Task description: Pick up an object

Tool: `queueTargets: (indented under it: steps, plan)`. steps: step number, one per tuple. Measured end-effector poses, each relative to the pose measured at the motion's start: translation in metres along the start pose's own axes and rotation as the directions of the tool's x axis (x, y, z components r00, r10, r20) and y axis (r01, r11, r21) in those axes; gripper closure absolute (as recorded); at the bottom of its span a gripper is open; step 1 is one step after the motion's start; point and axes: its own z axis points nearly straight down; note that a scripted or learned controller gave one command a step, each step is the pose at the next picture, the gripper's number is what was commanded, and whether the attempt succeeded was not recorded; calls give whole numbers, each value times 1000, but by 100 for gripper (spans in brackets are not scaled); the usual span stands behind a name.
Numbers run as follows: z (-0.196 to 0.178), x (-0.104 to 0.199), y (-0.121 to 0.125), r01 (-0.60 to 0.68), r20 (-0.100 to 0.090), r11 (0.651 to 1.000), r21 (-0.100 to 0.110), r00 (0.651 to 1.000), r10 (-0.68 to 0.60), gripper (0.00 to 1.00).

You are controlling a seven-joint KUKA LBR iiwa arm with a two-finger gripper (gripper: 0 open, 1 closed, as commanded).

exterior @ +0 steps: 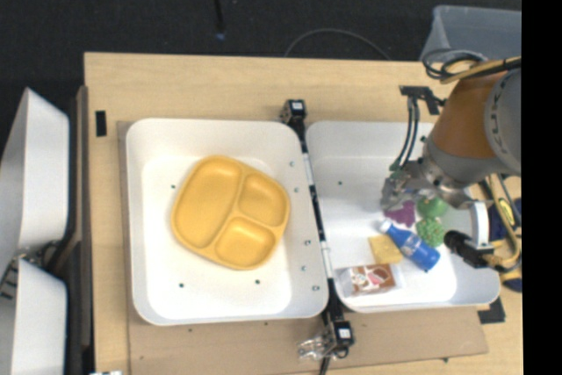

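- Where the grey arm with its orange band [465, 123] bends down into the right shallow white bin [351, 162], the end effector [406, 189] hovers over a small purple object [402, 212]; its grip state cannot be told.
- A blue plastic bottle [415, 246] lies just beside.

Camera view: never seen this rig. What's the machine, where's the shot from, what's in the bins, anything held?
One fixed camera looks down at a slant on a wooden bench with two shallow white bins. The arm, grey with an orange band, reaches in from the right; its gripper hangs low over the right bin. The left bin holds a yellow divided plate. The right bin holds a purple toy, a green toy, a blue bottle, a yellow block and a flat packet. I can't tell whether anything is held.
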Motion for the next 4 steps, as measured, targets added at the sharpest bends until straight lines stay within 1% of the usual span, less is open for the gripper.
queueTargets:
  steps: [1, 2, 3, 4]
  plan:
    - [-57, 8, -2, 10, 0, 1000, -2, 1000, -10, 100]
    - [-120, 2, 6, 10, 1, 1000, -4, 1000, -10, 100]
    - [-134, 1, 7, 11, -1, 1000, 2, 1000, -11, 100]
    - [-140, 60, 18, 15, -2, 1000, 1, 1000, -15, 100]
